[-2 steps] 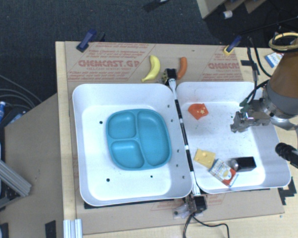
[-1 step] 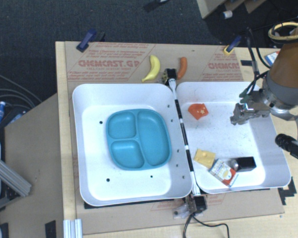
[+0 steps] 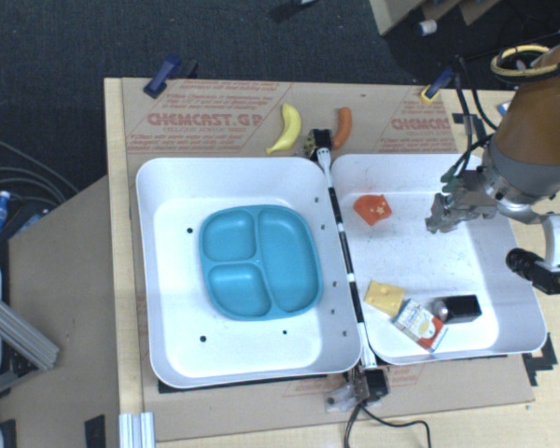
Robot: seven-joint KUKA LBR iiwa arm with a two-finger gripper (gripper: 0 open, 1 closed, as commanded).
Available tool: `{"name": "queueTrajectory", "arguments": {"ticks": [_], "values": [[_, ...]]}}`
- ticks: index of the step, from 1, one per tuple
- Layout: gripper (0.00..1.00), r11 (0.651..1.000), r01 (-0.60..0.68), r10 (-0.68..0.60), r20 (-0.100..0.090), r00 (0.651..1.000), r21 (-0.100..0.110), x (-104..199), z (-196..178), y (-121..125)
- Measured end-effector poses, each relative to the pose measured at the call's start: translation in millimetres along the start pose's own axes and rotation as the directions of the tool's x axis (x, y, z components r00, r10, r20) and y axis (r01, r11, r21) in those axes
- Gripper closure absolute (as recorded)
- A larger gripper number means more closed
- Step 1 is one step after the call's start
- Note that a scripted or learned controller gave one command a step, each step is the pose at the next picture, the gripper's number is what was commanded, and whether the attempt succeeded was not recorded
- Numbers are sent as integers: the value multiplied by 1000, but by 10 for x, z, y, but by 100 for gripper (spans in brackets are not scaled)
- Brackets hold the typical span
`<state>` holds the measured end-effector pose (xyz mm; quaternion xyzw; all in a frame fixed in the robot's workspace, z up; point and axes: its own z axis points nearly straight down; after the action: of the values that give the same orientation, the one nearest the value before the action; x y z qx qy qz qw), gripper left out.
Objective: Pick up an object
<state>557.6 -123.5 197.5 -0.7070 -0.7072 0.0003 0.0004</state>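
From above, the hand (image 3: 445, 215) hangs over the right bin (image 3: 504, 278) near its far side — whether it is wide or narrow, I cannot tell. Just to its left lies a red block (image 3: 372, 209), apart from it. Nearer the camera sit a yellow wedge (image 3: 385, 297), a small carton (image 3: 417, 325) and a black block (image 3: 459, 308). The left bin (image 3: 168, 250) holds a blue divided plate (image 3: 259, 261).
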Motion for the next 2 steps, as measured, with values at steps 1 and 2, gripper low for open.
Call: {"name": "queueTrajectory", "arguments": {"ticks": [1, 2], "values": [[0, 1000, 0, 0, 0, 1000, 0, 0, -2, 1], [0, 1000, 0, 0, 0, 1000, 0, 198, 1130, 126]]}}
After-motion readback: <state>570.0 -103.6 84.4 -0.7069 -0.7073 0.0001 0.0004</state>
